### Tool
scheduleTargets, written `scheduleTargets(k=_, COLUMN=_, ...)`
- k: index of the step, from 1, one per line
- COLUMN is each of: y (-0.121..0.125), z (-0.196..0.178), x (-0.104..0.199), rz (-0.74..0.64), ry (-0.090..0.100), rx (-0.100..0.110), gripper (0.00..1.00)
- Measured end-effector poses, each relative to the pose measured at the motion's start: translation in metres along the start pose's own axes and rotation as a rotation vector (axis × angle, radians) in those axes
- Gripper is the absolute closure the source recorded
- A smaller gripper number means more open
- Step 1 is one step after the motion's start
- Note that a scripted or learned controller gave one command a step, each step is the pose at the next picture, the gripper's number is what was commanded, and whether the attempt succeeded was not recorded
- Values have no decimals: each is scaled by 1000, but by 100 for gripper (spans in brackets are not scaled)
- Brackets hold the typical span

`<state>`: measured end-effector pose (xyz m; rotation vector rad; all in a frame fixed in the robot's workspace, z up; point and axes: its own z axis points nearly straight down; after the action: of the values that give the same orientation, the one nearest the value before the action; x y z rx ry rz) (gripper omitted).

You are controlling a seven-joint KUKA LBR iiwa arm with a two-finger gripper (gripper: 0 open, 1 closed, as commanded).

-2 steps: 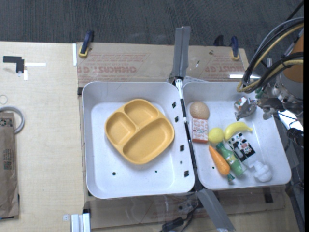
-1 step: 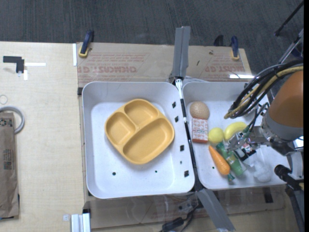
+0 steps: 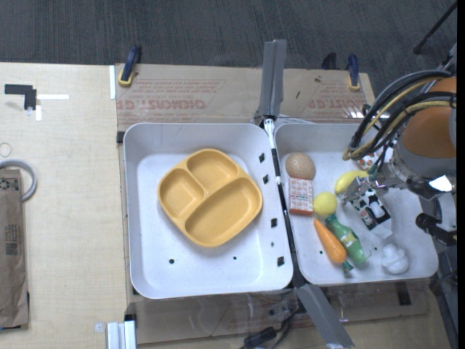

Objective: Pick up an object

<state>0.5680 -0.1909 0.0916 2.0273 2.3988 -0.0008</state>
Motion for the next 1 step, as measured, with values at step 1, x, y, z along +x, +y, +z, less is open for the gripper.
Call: scheduleTargets(k=1, y=-85, z=1, x=-10, rz=126, ry=13, rx=5, gripper=0)
